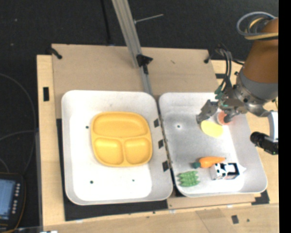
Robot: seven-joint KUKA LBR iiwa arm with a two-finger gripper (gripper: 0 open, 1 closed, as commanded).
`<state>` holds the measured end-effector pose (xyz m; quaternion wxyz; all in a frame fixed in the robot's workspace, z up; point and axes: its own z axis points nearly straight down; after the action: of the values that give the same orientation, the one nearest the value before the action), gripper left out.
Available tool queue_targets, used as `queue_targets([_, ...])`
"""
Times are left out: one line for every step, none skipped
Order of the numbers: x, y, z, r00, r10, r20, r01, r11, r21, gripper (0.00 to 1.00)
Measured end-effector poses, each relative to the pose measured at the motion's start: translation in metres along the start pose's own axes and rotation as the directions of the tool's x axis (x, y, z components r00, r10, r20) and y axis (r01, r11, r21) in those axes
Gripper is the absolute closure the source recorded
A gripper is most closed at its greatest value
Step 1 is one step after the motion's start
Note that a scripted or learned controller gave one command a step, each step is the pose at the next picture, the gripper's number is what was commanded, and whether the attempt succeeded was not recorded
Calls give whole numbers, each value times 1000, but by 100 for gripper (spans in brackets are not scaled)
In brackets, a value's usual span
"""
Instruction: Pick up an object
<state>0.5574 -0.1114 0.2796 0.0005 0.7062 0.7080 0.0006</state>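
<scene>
From my remote seat I see the arm (260,64) as a thick rounded body, orange across its upper part and grey below, where it narrows to the wrist. Black cables (227,64) loop down its left side, and a pale coiled hose (252,22) sits at its top edge. At the end sits the gripper (214,114), a cluster of dark grey metal parts with a small reddish patch among them.
</scene>
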Motion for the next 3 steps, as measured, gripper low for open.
queue_targets([0,0,0,1000,1,0,-1,1000,-1,0])
queue_targets([-6,-2,43,1000,4,2,-4,1000,4,0])
queue_targets([-10,0,106,1000,4,1,-4,1000,6,0])
